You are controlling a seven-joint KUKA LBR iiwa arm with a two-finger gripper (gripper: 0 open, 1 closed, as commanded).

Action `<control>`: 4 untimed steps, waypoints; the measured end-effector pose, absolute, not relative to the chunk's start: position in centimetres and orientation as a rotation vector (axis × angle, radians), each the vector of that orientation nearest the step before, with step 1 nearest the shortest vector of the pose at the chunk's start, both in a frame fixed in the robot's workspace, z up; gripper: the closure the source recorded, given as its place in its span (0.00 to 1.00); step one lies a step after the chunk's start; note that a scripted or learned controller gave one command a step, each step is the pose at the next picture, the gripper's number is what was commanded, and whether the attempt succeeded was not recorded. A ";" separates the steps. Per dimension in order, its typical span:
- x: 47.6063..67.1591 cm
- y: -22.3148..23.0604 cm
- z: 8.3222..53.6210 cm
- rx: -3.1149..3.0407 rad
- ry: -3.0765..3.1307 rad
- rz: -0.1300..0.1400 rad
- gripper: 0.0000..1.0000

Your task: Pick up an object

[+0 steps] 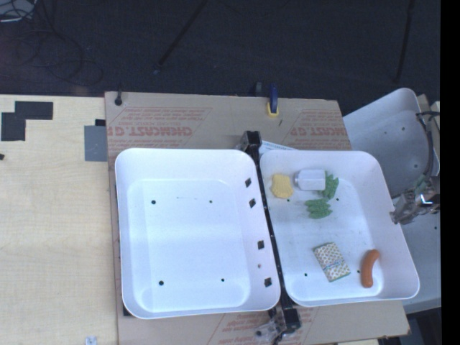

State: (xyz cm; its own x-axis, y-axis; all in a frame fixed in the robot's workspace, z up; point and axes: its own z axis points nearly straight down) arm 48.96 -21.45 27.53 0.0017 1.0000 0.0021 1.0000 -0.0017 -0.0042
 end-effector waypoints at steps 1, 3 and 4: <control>48.9 -21.6 28.4 -2.220 -2.214 0.003 1.00; 48.9 -21.8 30.3 -2.216 -2.214 0.005 1.00; 48.9 -21.9 31.2 -2.212 -2.216 0.005 1.00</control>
State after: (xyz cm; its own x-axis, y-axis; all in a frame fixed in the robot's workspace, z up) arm 48.86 -21.86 31.21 -0.0017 1.0000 0.0049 1.0000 0.0017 -0.0097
